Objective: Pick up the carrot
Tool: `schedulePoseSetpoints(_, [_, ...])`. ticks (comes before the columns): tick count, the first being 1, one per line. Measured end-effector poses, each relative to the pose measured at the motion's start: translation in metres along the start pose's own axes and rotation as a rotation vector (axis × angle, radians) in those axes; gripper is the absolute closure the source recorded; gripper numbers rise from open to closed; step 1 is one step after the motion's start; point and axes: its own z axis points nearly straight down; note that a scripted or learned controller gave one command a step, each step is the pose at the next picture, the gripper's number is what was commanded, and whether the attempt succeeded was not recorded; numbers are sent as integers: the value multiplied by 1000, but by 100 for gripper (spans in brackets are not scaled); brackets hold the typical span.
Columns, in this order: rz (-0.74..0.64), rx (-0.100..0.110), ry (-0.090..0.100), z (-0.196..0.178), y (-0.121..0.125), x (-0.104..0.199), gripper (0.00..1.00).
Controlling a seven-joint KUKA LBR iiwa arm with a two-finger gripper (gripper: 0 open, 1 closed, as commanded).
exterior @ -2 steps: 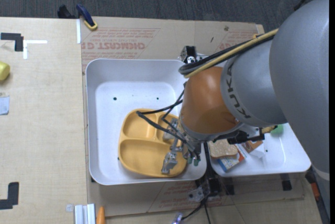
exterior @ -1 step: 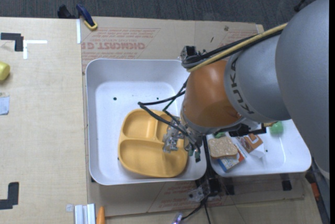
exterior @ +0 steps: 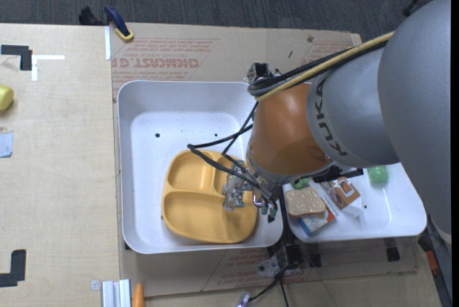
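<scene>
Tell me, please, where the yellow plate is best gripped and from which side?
The plate lies flat in the bin and looks too wide to span, so pinch its raised rim from above. The left edge seems best: bare floor lies beside it, while the right edge crowds the bin wall.

A robotics lab: taped cardboard bench (exterior: 57, 176), white bins (exterior: 136, 155), cabled arm (exterior: 401, 97).
</scene>
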Motion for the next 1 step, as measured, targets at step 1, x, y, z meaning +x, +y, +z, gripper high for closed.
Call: schedulePoseSetpoints(1, [-386, 2, 19, 3, 44, -19, 100])
